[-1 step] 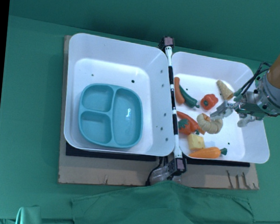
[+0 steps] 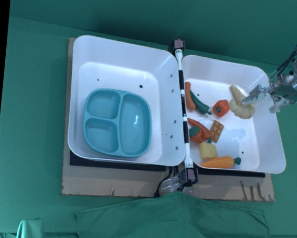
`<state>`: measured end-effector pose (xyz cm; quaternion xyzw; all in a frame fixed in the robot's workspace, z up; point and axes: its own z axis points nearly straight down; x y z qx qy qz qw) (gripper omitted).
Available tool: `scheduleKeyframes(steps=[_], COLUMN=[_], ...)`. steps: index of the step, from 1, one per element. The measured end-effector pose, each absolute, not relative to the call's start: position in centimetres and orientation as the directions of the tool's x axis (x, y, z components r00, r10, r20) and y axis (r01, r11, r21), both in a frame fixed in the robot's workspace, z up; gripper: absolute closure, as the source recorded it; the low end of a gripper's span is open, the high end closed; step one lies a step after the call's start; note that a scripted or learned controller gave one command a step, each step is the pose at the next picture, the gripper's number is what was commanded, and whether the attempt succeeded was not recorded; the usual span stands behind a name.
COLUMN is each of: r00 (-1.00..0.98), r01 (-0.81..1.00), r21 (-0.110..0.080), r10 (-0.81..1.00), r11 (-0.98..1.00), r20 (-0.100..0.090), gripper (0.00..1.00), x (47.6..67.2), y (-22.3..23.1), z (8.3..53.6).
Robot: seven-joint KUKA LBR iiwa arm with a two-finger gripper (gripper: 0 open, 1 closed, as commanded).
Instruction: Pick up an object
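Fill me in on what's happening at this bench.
A grey robot arm reaches in from the right, its end effector over the right bin's far right edge, close to a beige croissant-like toy. Nothing shows between its fingers. More toy food lies in that bin. The left bin holds a teal divided plate.

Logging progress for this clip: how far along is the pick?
Done: the gripper sits at the right bin's far edge, beside the croissant. In hand: nothing visibly between its fingers. Left: grasping and lifting; the croissant, red pepper and carrot all lie in the bin.
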<state>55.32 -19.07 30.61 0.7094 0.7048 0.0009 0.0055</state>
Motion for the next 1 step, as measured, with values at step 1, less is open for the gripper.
scheduleKeyframes(steps=[1], r00=[0.007], r01=[1.0], r21=[0.013], r10=[1.0], r11=[-0.007], r20=[-0.006], gripper=[1.0], x=[55.13], y=[-18.87], z=[31.93])
